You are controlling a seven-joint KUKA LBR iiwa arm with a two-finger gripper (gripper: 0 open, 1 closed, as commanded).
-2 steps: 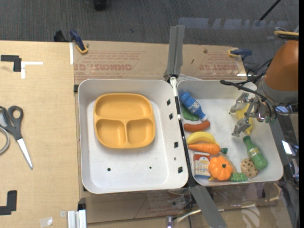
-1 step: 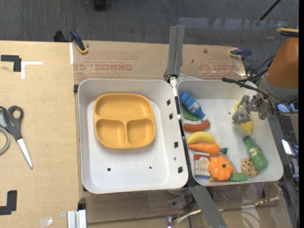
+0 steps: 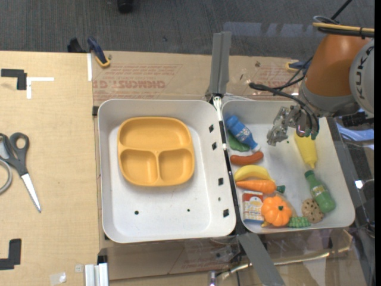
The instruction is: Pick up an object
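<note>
My gripper [image 3: 293, 131] hangs over the back of the right bin [image 3: 342, 177], open, with only bare bin floor showing between its fingers. A yellow squeeze bottle [image 3: 308, 152] lies just below and to the right of it, its top close to the right finger. In the same bin lie a blue bottle [image 3: 240, 130], a red sausage [image 3: 246, 158], a banana [image 3: 253, 172], a carrot [image 3: 257, 185], a pumpkin [image 3: 277, 211], a cookie [image 3: 309, 209] and a green bottle [image 3: 319, 195].
The left bin [image 3: 172, 219] holds a yellow divided plate [image 3: 156, 151]. A red and white packet [image 3: 252, 207] lies beside the pumpkin. Scissors [image 3: 21, 165] rest on the wooden bench at the far left. A metal divider [image 3: 220, 64] stands between the bins at the back.
</note>
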